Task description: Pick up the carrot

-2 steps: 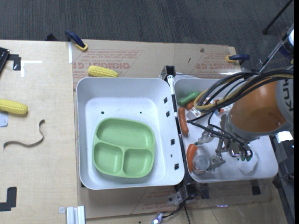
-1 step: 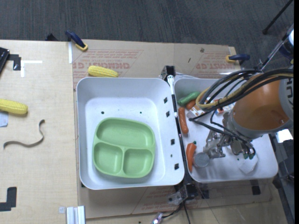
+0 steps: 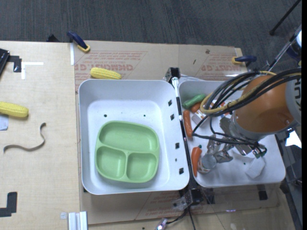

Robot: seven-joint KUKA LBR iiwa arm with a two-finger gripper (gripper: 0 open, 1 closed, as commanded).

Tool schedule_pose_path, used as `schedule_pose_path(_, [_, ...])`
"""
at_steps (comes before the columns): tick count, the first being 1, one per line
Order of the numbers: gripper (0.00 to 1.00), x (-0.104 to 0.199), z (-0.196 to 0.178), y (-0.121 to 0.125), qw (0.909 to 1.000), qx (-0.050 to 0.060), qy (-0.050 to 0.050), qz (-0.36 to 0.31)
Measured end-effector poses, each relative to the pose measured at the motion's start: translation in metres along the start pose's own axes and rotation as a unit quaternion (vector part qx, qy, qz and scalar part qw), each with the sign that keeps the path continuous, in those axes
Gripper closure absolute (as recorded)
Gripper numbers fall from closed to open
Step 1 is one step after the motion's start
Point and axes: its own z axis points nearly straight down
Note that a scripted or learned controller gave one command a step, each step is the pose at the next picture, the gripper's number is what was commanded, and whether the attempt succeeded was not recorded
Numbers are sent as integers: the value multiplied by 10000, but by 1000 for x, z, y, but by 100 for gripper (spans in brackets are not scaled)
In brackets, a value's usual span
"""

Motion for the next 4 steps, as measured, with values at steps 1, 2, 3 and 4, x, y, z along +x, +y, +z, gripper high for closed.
schedule_pose_path(1, [100, -47, -33, -63, 9948, 2, -11, -1023])
schedule_pose_path(2, [0, -47, -33, -63, 9947, 0, -11, -1024])
schedule_pose_path(3, [0, -9, -36, -7, 9869, -16, 3, -1615])
schedule_pose_path(4, [0, 39, -84, -49, 9702, -6, -1, -2424])
